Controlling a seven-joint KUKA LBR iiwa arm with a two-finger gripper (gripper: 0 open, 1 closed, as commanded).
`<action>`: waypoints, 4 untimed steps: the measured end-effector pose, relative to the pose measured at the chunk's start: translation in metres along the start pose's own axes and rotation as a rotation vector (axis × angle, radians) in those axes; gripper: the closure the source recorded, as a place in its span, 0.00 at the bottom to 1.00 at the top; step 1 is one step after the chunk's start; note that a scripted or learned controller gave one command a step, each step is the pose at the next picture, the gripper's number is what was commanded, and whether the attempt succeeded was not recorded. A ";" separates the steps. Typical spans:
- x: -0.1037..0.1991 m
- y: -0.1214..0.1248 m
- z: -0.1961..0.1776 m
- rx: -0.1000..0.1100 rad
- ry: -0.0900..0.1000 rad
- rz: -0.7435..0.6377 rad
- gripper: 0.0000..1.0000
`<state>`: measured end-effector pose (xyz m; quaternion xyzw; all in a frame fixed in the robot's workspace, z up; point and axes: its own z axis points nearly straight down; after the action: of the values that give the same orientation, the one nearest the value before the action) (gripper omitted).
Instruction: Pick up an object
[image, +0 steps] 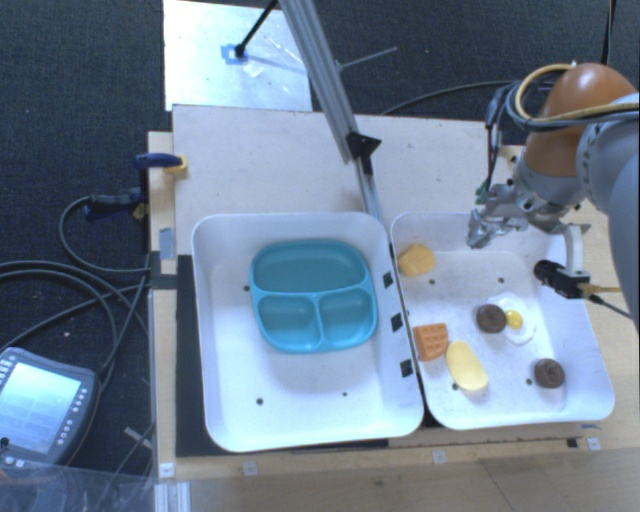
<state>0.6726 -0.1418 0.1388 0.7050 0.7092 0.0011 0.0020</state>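
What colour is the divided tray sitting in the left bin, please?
The divided tray is light blue, plain, shown clearly in the camera view.

Right bin (590, 390): bare floor at top centre and through the middle band, bounded by yellow chunk (416, 261) at upper left, orange waffle block (431, 341) and yellow oval (466, 366) at lower left, brown disc (490, 318) with fried egg (514, 321) at centre right, second brown disc (548, 373) at lower right. Left bin (215, 330): centre taken by teal divided tray (311, 295); open margin all round it. Slanted metal pole (335, 95) crossing above the shared rim.
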 end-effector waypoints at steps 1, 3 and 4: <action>0.008 -0.002 -0.061 -0.005 0.000 -0.002 1.00; 0.059 -0.031 -0.111 0.002 0.003 -0.005 1.00; 0.107 -0.051 -0.112 0.004 0.004 -0.005 1.00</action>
<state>0.6203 -0.0348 0.2500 0.7033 0.7109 0.0008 -0.0009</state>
